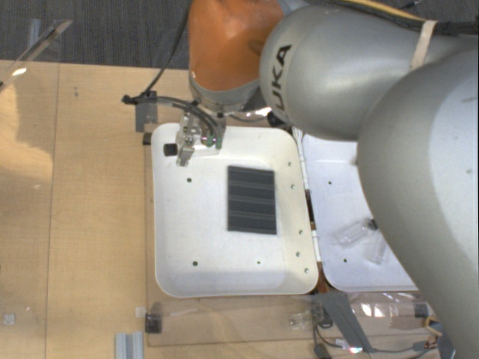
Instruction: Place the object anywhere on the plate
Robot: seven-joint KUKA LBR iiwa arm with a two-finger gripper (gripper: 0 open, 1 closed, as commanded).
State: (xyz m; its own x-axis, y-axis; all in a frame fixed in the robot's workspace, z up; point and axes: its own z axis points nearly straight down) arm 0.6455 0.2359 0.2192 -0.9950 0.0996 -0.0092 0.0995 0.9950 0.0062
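A dark grey ribbed rectangular plate (252, 199) lies flat in the middle of the left white bin (179, 268). My gripper (188, 142) hangs over that bin's far left corner, up and to the left of the plate and apart from it. I see no object on the plate. In the right bin (333, 178), a small clear plastic object (354, 234) lies near the arm's edge, with a second clear piece (376, 253) just beside it. The big grey arm hides most of the right bin.
The bins sit side by side on a wooden bench (75, 200). A small black fixture (146, 114) stands at the left bin's far left corner, close to the gripper. Cables and brackets (337, 327) lie along the bench's near edge.
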